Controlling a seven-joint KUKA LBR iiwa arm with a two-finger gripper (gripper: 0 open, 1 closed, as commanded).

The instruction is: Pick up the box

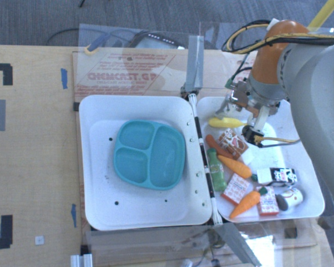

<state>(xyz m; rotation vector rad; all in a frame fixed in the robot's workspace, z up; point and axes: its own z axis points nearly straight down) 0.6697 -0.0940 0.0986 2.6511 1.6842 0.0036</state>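
at the near edge of the right bin lie a carrot, a small red-and-white box whose print is too small to read, a second little red box and a white jar on its side. beyond them sit a black-and-white carton, another carrot, a green bottle and a patterned pack. the left bin holds a teal divided plate. farther back, the claw hangs over a banana; whether it is spread or pressed together, i cannot tell. behind the bins, a clear sheet reads "chemcast gp".

Wooden bench, two white bins side by side, blue tape marks
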